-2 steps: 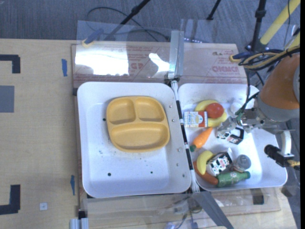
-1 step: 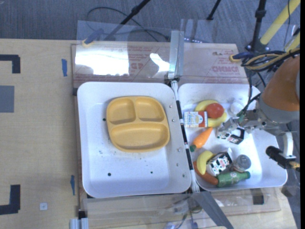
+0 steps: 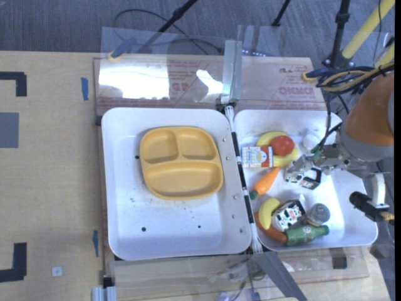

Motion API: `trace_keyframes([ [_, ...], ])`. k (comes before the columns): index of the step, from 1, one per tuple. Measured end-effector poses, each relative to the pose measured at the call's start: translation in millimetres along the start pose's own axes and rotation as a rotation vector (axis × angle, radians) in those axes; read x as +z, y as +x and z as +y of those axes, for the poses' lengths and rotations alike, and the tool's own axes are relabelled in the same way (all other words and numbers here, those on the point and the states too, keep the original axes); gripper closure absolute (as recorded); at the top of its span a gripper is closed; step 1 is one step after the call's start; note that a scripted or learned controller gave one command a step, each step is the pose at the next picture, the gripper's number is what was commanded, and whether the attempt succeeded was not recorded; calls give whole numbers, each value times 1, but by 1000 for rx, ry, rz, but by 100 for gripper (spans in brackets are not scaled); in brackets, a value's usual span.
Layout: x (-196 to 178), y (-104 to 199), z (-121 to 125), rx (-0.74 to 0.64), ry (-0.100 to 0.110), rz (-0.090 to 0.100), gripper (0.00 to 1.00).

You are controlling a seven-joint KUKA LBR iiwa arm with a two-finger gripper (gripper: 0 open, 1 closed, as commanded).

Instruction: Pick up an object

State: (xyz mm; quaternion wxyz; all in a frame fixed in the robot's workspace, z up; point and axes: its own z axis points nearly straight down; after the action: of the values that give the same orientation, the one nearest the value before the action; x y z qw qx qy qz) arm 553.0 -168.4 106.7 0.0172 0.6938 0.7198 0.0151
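One light, rigid carrot (image 3: 267,180) just left of gripper (image 3: 306,172), jaw state unclear; likely best grasped mid-body

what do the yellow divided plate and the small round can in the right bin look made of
Yellow divided plate: probably moulded plastic, judging by its matte, uniform colour and soft rounded ridges. Small round can: likely metal, with a shiny silver-grey top.

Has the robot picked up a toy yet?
Not yet, as far as this view shows. The gripper is low in the right bin, among the toys near the carrot. Nothing looks lifted. The yellow plate sits in the left bin. Grabbing and lifting remain.
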Motion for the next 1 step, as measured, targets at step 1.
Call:
trace_keyframes([
  [1, 0, 2, -3, 37, -2, -2, 0],
])
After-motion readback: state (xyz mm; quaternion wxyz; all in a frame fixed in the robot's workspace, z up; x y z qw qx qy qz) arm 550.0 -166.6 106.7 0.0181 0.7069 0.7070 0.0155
